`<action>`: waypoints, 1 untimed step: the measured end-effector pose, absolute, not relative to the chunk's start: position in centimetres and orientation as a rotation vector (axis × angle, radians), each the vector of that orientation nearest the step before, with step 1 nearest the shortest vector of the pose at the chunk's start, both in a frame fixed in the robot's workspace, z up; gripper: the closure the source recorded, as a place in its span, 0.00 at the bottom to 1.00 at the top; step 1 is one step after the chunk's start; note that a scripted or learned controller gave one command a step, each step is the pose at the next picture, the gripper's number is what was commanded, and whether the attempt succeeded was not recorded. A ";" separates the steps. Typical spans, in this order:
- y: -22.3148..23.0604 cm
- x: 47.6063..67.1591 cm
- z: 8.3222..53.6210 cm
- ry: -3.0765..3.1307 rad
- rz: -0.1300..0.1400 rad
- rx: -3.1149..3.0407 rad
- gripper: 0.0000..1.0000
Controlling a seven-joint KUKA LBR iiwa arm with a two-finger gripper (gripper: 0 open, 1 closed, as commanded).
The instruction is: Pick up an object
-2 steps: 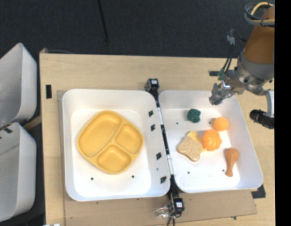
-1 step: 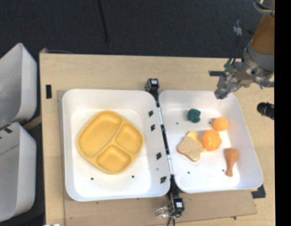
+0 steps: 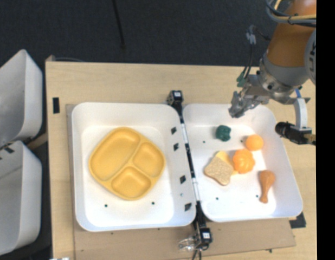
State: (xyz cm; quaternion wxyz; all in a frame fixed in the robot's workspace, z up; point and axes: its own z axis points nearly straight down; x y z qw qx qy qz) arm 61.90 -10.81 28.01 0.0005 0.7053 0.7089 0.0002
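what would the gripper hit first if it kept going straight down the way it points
Probably bare floor of the right bin, near its far edge. The gripper tips down there; the green object lies slightly nearer the camera. Depth is unclear.

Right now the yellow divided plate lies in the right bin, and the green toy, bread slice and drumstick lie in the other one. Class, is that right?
Not quite. The camera view shows the yellow divided plate in the left bin, not the right. The green toy, bread slice and drumstick lie in the other one.

My arm (image 3: 289, 37) is a thick rounded tube — orange band above a grey wrist, thin cables looping over its top and side. My end effector (image 3: 239, 106) is grey metal — small, angular.
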 end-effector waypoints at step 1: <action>-7.1 60.1 27.4 2.224 -0.002 2.218 1.00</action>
